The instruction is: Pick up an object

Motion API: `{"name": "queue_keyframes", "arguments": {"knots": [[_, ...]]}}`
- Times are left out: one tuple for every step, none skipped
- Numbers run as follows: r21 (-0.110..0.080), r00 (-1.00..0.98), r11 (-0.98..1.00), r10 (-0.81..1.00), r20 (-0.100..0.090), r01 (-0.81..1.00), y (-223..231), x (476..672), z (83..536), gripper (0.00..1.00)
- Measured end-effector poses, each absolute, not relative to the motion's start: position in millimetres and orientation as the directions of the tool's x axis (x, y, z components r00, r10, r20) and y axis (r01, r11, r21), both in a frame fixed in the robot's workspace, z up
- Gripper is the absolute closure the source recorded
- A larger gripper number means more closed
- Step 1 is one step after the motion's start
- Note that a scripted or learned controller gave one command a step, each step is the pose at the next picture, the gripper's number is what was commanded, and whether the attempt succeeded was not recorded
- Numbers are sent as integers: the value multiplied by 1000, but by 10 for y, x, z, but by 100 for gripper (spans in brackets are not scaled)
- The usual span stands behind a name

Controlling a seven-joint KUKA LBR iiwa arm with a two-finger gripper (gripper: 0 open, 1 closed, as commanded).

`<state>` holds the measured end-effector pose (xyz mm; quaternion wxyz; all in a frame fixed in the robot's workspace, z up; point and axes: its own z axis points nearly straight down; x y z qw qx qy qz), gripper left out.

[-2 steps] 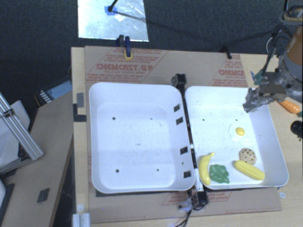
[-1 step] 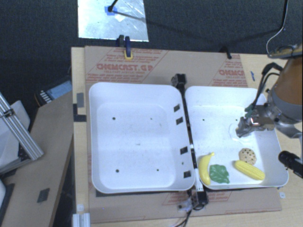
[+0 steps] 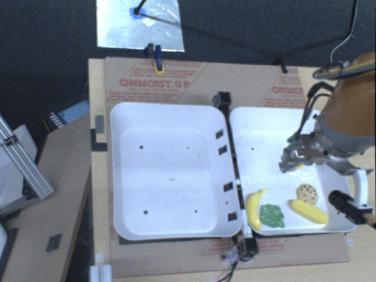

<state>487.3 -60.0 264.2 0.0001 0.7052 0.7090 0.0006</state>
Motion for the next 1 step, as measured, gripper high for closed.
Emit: {"name": "queue_keyframes", "arguments": {"knots": [[4,-10,10,1000,2,1000,-41,4876,2760,100]]}}
